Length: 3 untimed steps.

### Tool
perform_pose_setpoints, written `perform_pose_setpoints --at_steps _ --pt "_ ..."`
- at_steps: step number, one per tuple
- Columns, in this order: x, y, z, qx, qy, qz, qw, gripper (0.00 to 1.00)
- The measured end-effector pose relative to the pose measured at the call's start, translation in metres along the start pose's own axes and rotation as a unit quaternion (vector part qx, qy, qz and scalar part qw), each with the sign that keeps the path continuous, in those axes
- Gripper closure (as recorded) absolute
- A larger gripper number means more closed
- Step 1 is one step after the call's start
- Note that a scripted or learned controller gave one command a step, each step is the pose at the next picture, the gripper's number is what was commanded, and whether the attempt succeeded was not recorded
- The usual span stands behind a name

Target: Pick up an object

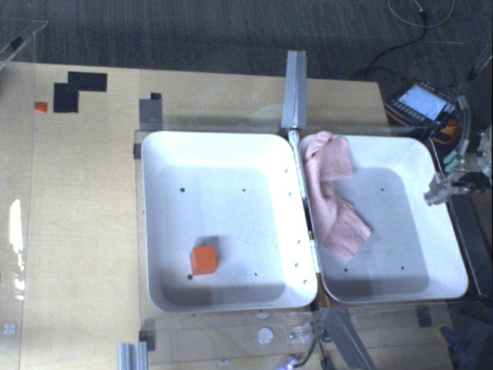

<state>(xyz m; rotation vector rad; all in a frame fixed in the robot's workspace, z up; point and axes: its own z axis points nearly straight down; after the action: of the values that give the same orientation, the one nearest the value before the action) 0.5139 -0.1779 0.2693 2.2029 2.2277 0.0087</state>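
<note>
A small orange cube (204,260) lies in the left white bin (162,206), toward its front left. In the right white bin (431,276), a pink cloth (333,199) is draped along the left wall, crumpled and stretching from the back corner toward the middle. My gripper (439,193) hangs at the right rim of the right bin, far from the cloth and farther still from the cube. Nothing shows in its grasp.
A grey metal post (295,91) stands behind the divider between the bins. On the bench at the far left are black blocks (75,89) and a tiny orange piece (41,107). A handheld screen with cables (420,102) lies at the back right.
</note>
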Motion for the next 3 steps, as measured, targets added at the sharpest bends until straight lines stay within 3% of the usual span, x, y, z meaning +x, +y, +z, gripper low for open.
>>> perform_pose_setpoints --at_steps 1,2,3 --pt "0.000 0.000 0.000 0.000 0.000 0.000 1.0000 0.00" --pt "0.029 0.077 0.090 0.003 0.001 -0.041 0.9991 0.00" --pt "0.078 0.051 0.175 0.001 0.001 -0.088 0.9961 0.00"
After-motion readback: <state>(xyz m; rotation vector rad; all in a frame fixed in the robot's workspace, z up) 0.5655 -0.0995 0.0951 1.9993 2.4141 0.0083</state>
